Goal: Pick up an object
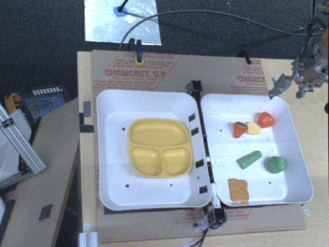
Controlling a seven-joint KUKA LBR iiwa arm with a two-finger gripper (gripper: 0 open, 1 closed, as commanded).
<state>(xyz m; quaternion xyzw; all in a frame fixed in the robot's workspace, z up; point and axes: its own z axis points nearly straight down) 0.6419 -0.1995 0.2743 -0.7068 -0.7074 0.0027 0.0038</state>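
Note:
The right bin point(295, 138) holds several toy foods. A red strawberry point(239, 129), a small yellow piece point(253, 128) and a red-orange tomato point(265, 119) lie close together near its back. Toward the front are a green cylinder point(249, 159), a round green piece point(276, 164) and a brown toast slice point(238, 190). My gripper point(287, 91) hangs above the bin's back right corner, up and right of the tomato. Its fingers are open with nothing between them.
In the left bin point(110, 138) sits a yellow divided plate point(158, 147). A black divider with clips point(201, 138) runs between the bins. Cables cross the dark floor behind the bench, and a shiny metal sheet point(121, 14) lies at the back left.

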